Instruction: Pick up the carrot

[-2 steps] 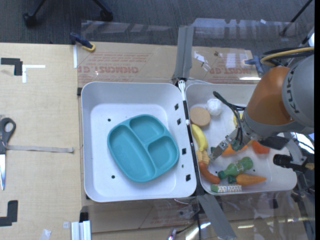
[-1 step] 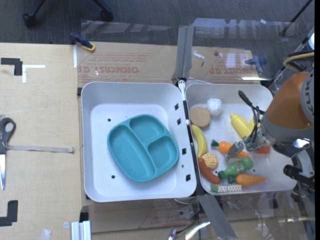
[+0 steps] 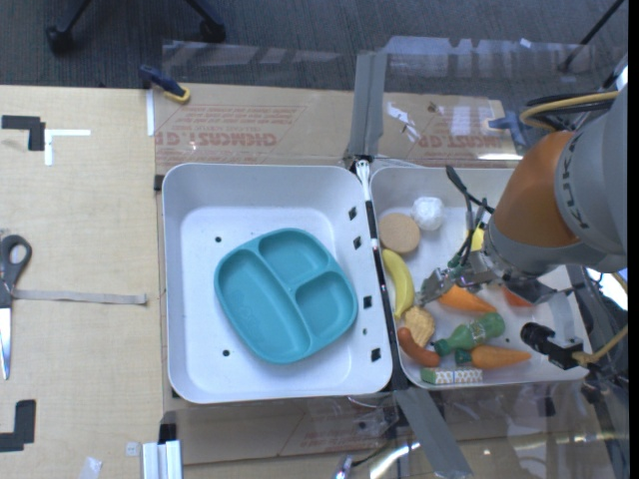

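- Grey KUKA arm with orange wrist band (image 3: pixel 534 203) reached in from the right, over the right shallow white plastic bin (image 3: pixel 439 180).
- Gripper (image 3: pixel 449 279) sat low in that bin, tip near the bin's middle; cannot tell whether it was released or clenched, view too cluttered there.
- Orange tapered toy carrot (image 3: pixel 467 300) lay just beside the gripper tip, on its lower right, pointing roughly right. Touching or not: cannot tell. Not seen lifted; looked to be resting in the bin.
- A second long orange carrot-shaped piece (image 3: pixel 499 356) lay lower, near the bin's front wall, with a green toy vegetable (image 3: pixel 460 339) at its left end.
- Yellow toy banana (image 3: pixel 400 280) lay along the bin's left wall, roughly upright in the view.
- Round tan biscuit-like disc (image 3: pixel 400 234) above the banana; small white lumpy ball (image 3: pixel 428 212) just beside it, upper right.
- Yellow-brown lumpy food piece (image 3: pixel 418 322) below the banana; red-orange sausage-like piece (image 3: pixel 415 347) under that, near the front left corner.
- Left shallow white plastic bin (image 3: pixel 180 297) held a teal three-compartment plastic plate (image 3: pixel 287 294), tilted in the view, lying flat.
- The two bins touched along their shared edge.
- Light wooden worktop (image 3: pixel 80 208) to the left carried scissors (image 3: pixel 10 287) at the far left edge and black tape marks (image 3: pixel 28 130).
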Action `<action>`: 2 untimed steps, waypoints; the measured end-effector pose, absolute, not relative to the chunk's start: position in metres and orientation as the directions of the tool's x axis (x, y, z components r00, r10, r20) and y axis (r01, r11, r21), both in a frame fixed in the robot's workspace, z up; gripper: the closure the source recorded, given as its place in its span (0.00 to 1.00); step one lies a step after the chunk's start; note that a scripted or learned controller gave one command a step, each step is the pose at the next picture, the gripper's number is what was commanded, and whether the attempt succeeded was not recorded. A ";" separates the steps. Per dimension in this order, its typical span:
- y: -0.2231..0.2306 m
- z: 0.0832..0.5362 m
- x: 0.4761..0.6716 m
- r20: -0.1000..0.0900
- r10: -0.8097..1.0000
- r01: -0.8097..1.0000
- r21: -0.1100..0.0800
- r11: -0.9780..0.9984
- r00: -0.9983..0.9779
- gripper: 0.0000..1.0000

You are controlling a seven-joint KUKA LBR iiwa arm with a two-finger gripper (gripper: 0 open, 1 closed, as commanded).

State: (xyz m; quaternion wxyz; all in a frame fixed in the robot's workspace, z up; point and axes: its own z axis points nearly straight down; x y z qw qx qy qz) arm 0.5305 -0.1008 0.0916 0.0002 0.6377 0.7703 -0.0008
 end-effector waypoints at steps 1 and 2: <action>-0.101 0.101 0.532 -0.004 0.982 0.982 0.000 0.191 -0.191 1.00; -0.111 0.148 0.549 -0.002 0.990 0.990 0.000 0.141 -0.141 1.00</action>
